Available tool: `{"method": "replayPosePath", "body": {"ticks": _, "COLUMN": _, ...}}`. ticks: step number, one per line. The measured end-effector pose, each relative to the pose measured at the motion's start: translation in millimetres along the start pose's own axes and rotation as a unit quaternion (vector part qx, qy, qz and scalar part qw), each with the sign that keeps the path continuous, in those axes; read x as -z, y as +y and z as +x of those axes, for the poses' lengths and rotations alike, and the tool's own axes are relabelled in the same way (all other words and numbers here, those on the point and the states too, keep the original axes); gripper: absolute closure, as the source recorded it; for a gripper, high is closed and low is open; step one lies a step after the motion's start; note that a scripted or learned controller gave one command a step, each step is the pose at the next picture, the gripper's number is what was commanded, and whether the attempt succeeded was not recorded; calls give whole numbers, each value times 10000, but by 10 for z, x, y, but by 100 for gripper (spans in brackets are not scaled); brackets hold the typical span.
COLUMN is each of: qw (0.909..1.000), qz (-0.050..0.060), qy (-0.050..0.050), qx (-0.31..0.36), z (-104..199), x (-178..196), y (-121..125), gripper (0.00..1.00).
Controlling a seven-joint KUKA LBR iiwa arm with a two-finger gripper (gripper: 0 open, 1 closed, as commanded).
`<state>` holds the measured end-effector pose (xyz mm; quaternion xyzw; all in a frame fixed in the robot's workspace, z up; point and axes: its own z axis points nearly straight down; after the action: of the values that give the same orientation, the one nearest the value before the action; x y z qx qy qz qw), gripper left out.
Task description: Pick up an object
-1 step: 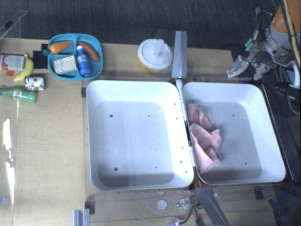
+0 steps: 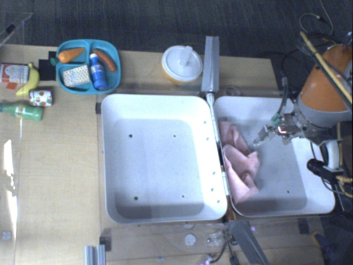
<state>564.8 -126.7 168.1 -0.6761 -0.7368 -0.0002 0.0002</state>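
Note:
A crumpled pink cloth point(image 2: 240, 162) lies against the left wall of the right bin point(image 2: 287, 200). It runs from the bin's upper left down toward the front. My gripper point(image 2: 258, 141) hangs low over the right bin, just right of the cloth's upper part and pointing toward it. Nothing shows in its grasp. The grey arm with its orange band point(image 2: 325, 90) comes in from the right edge.
The left bin point(image 2: 160, 153) sits beside the right one, with a metal rail point(image 2: 209, 65) at the seam. Behind the bins stand a white lidded cup point(image 2: 182, 64) and a blue tray point(image 2: 88, 66) of toy food. A banana point(image 2: 28, 80), a can point(image 2: 40, 97) and a green bottle point(image 2: 22, 111) lie far left.

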Motion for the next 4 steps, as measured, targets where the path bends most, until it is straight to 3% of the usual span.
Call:
{"method": "replayPosePath", "body": {"ticks": 1, "qw": 9989, "qz": -75, "qy": -10, "qx": -462, "z": 341, "x": -775, "y": 52, "gripper": 0}}
{"method": "replayPosePath", "body": {"ticks": 2, "qw": 9797, "qz": -24, "qy": -8, "qx": 2005, "z": 401, "x": -328, "y": 263, "gripper": 0}}
{"method": "replayPosePath", "body": {"ticks": 3, "qw": 9711, "qz": -71, "qy": -24, "qx": 2384, "z": 254, "x": -771, "y": 192, "gripper": 0}}
{"method": "replayPosePath", "body": {"ticks": 4, "qw": 9710, "qz": -106, "qy": -31, "qx": 2387, "z": 267, "x": -646, "y": 220, "gripper": 100}}
